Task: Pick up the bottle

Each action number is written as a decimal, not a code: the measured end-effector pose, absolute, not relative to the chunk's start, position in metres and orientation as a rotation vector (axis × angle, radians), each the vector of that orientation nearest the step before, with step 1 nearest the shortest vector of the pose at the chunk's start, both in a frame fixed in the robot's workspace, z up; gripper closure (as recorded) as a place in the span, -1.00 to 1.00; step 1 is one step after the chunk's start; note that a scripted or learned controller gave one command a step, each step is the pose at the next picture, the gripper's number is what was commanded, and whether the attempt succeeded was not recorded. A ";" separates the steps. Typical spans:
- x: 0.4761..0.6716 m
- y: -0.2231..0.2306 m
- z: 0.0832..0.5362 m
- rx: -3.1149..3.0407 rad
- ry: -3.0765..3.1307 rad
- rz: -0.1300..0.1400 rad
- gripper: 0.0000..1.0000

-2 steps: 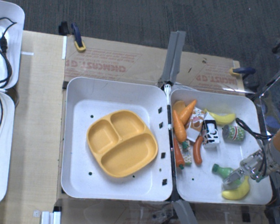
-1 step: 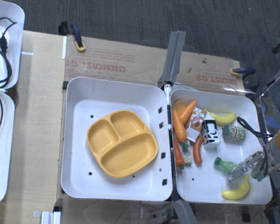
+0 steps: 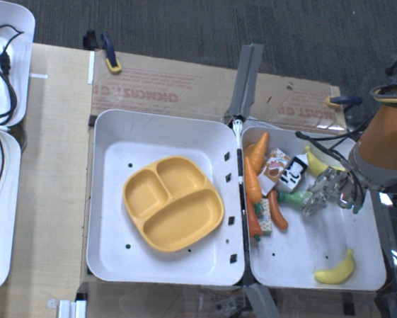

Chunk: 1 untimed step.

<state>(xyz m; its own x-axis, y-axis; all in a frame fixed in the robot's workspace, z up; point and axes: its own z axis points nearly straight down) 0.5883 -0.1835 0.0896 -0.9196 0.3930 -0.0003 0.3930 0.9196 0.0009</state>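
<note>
- Bottle (image 3: 295, 198): small and green, lying on its side on the floor of the right bin (image 3: 327, 276), in the upper middle of that bin. One end points left toward the pile of food items; the other end meets the claw.
- Claw (image 3: 316, 202): metallic, low inside the right bin, its tips right at the bottle's right end. Whether the fingers are apart or closed on the bottle cannot be told; wiring and glare blur them.
- Arm (image 3: 389, 141): grey with an orange band, entering from the right above the bin.
- Just left of the bottle: a red-orange sausage-like piece (image 3: 277, 211), two carrots (image 3: 253, 169) along the bin's left wall, a small printed carton (image 3: 274, 166).
- Yellow banana (image 3: 337, 269) near the bin's lower right, well apart from the bottle.
- Left bin (image 3: 110, 180) holds a yellow divided plate (image 3: 173, 202).
- Worktop (image 3: 47, 173) is pale wood.
</note>
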 end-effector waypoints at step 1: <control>0.572 -0.127 0.198 0.908 3.008 0.000 1.00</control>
<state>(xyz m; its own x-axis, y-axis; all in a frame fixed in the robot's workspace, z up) 0.5718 -0.1266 0.1979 -0.8331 0.5532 0.0005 0.5532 0.8331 -0.0004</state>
